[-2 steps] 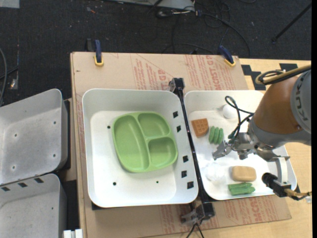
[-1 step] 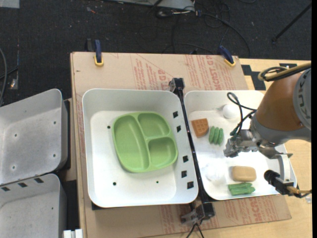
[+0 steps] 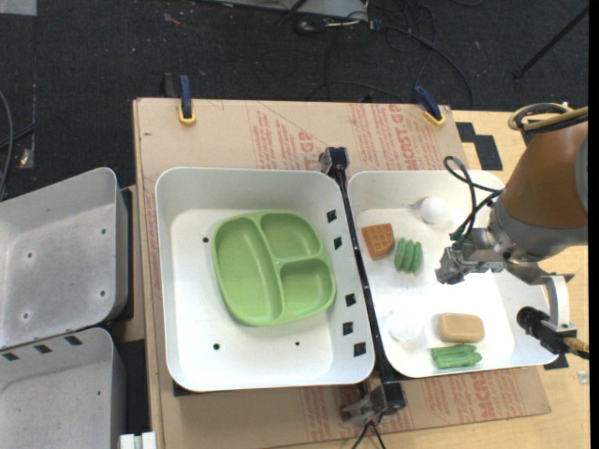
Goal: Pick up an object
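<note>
Right bin (image 3: pixel 524 355), nearest edge: green bean-like piece (image 3: pixel 456 356), tan soap-like block (image 3: pixel 461 327) just behind it. Further back, green ridged item (image 3: pixel 408 254), orange cracker (image 3: pixel 378 240), white ball (image 3: pixel 434 210). Gripper (image 3: pixel 457 264) hovers mid-bin, beside the ridged item (opening cannot be judged; nothing visibly held). Risk: descending between objects and closing on nothing. Left bin (image 3: pixel 187 204) holds a green divided plate (image 3: pixel 274 267).
</note>
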